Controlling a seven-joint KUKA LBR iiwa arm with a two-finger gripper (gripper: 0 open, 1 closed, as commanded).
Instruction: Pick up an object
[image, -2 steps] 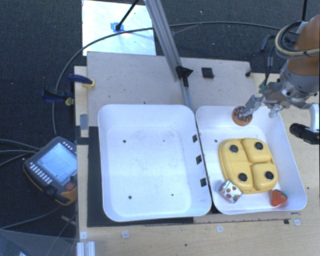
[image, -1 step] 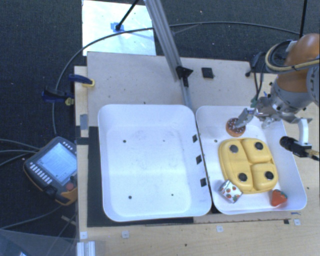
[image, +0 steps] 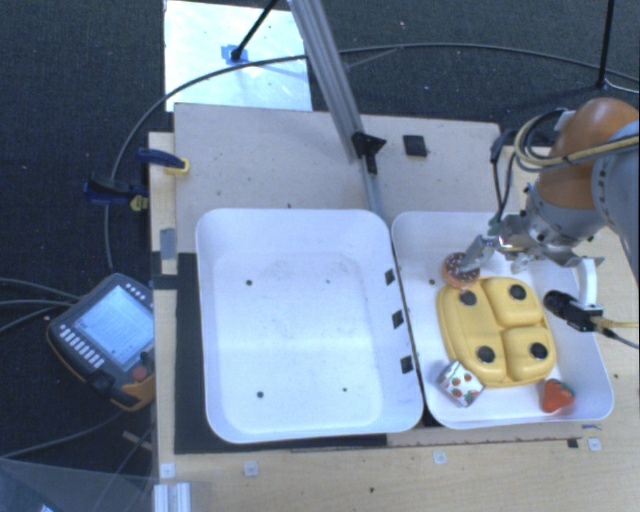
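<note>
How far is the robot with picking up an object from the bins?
Done: the arm has reached into the right bin, and the gripper is low beside the small round brown object. In hand: nothing visibly held; whether the fingers are closed cannot be judged. Left: grasping and lifting. The yellow tray, the patterned cube and the red object all lie in the bin.

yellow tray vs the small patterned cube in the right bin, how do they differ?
Colour: the yellow tray is plain yellow with dark round spots; the patterned cube is white with red and green marks.
Size: the tray is by far the largest item in the right bin; the cube is small.
Shape: the tray is flat with raised compartments; the cube is blocky.
Shared: both lie in the right bin, touching or nearly so.
</note>
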